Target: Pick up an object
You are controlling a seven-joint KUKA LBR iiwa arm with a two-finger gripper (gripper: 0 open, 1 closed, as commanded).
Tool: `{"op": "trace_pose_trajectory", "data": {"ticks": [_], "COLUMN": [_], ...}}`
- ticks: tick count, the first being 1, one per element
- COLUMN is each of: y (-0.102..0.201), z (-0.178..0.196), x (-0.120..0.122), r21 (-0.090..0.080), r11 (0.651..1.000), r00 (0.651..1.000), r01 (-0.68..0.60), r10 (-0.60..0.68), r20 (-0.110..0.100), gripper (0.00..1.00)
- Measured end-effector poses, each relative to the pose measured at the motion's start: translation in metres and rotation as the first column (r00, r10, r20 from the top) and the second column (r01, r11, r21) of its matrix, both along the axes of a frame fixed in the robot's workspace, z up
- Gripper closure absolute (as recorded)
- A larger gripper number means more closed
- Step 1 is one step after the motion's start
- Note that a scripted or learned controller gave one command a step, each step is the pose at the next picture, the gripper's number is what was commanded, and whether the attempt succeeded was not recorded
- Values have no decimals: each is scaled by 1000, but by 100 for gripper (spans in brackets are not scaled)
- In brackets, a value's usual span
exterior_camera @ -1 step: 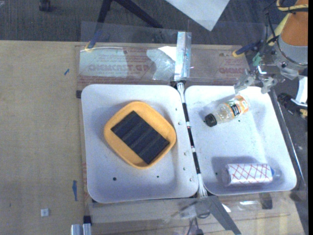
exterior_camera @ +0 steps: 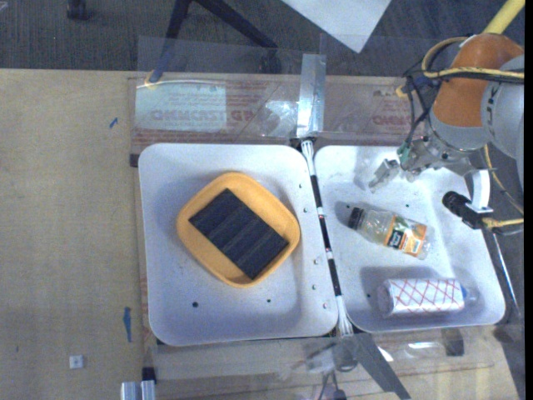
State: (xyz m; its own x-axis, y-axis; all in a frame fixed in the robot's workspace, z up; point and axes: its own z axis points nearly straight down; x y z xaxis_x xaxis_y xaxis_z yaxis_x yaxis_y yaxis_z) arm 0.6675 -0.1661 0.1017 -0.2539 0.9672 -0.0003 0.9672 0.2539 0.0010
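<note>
On my feed: worktop (exterior_camera: 58,223) is tan, carrying two white bins side by side. Left bin (exterior_camera: 166,307) holds a yellow tray (exterior_camera: 193,223) with a dark ribbed insert, sitting roughly mid-bin, rotated at an angle. Right bin (exterior_camera: 475,307) holds two candidates and has the arm over it.

Arm (exterior_camera: 483,98) comes in from the right, orange band up top, yellow cable looped over it. Hand (exterior_camera: 385,173) sits over the right bin's far-left area, pointing toward the divider between the bins. I see nothing between the fingers; whether they're open or closed I can't tell from this angle, it's too small and cluttered.

Objects relative to hand:
- Plastic bottle (exterior_camera: 390,230): lying on its side mid-bin, dark cap toward the left bin, orange-ish label toward the right. It's near the hand but apart from it, on the near side, no contact.
- Cylinder with red crosshatch wrap (exterior_camera: 420,295): lying on its side along the bin's near edge, well apart from the hand, just past the bottle.

Black fitting (exterior_camera: 460,205) sits at the bin's right rim, beside the arm.
</note>
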Motion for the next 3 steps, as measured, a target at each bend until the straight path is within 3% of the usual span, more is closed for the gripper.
{"op": "trace_pose_trajectory", "data": {"ticks": [1, 2, 3], "y": [13, 22, 21], "z": [-1, -5, 3], "x": [-50, -142, -144], "r21": [0, -17, -15], "r11": [982, 983, 983], "r00": [982, 982, 982], "r01": [-189, -182, -181], "r10": [189, 182, 181], "r20": [0, 50, 45], "gripper": [0, 0, 100]}}
